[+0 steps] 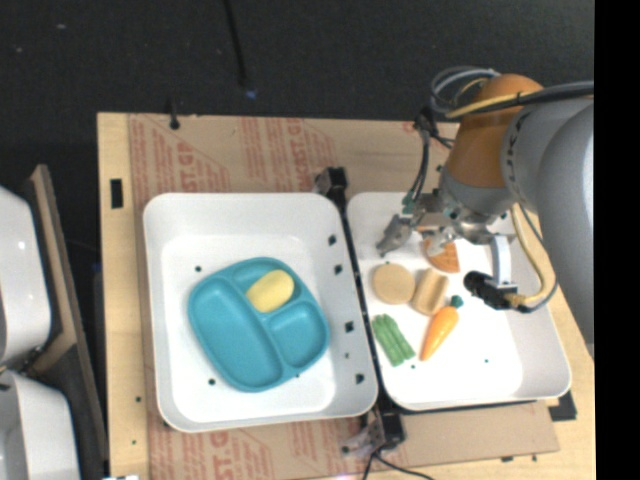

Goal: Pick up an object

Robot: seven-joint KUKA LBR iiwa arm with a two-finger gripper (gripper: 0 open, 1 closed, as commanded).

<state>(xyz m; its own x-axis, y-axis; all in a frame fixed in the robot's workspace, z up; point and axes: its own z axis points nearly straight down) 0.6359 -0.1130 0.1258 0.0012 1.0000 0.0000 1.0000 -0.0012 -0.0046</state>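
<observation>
Right now the gripper (432,236) hangs low over the back part of the right bin (540,368). I cannot tell how its prongs stand, because the arm (520,158) hides them. Just beside the gripper, an orange wedge (446,258) peeks out from under it, near the back edge of the bin. A round tan disc (393,284) lies in the middle of that bin, touching a tan block (430,292). A carrot (439,330) lies just in front of the block, toward the front edge. A green piece (393,339) lies near the bin's left edge, beside the carrot. In the left bin (180,228), a blue tray (256,323) sits in the middle. A yellow lump (270,290) rests in the tray's back pocket.
</observation>
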